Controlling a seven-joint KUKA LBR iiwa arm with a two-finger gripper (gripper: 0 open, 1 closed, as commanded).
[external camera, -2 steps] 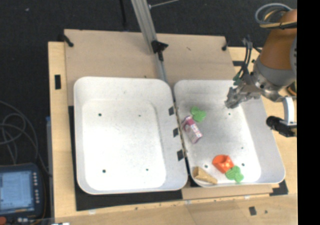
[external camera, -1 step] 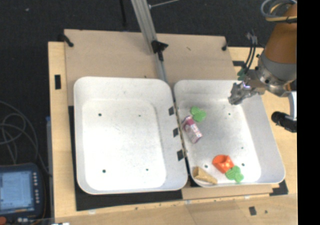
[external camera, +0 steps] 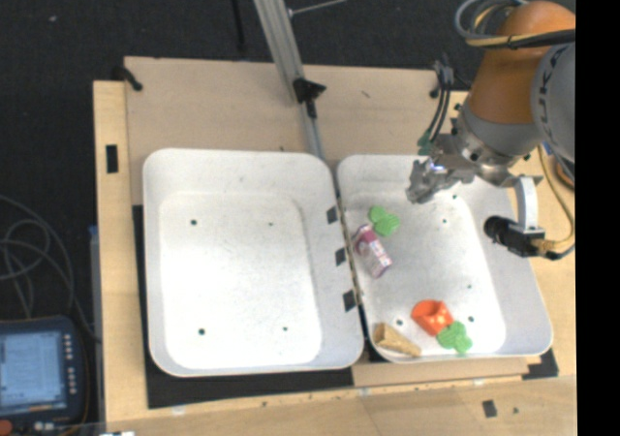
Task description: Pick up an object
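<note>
**Arm poised over the right bin, objects scattered below**

The wooden bench (external camera: 232, 100) carries two shallow white bins. The left bin (external camera: 242, 260) sits beside the right bin (external camera: 489, 274), their inner rims touching. The grey arm with its orange band (external camera: 513, 66) reaches in from the right, and its gripper (external camera: 426, 182) hangs over the far part of the right bin; whether it is parted or closed cannot be told at this slant, and nothing shows in its grip.

In the right bin, a pink-and-white packet (external camera: 373, 250) lies near the left wall, a green piece (external camera: 385, 222) just beyond it. Toward the near edge sit an orange object (external camera: 430, 315), a small green piece (external camera: 453, 337) touching it, and a tan wedge (external camera: 395, 338) to their left.
</note>
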